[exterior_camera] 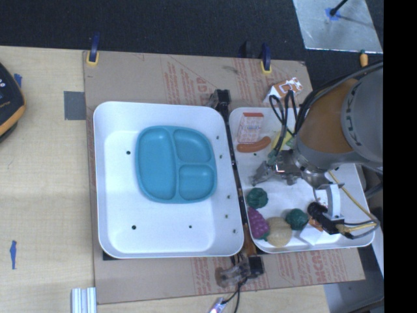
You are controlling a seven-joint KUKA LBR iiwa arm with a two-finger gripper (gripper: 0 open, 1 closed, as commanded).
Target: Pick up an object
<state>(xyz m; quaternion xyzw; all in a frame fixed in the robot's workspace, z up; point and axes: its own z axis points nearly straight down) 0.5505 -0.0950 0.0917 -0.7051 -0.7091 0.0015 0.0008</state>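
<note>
hovering low in right bin (362, 182), jaws (266, 173) above dark green object (257, 197); opening indiscernible, nothing visibly held.

Blue divided plate (175, 163) lay in left bin (104, 194) | cardboard sheet (163, 83) covered counter (39, 194) | blue clamps (265, 56) held its far edge

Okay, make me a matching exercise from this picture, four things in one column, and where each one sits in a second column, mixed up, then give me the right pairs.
Things:
1. blue divided plate
2. hot dog
3. purple grapes
4. gripper

Places:
A. right bin, far end, beside a red and white packet
B. over the middle of the right bin
C. middle of the left bin
D. right bin, near end, by the wall between the bins

Pairs: 1-C, 2-A, 3-D, 4-B
</note>
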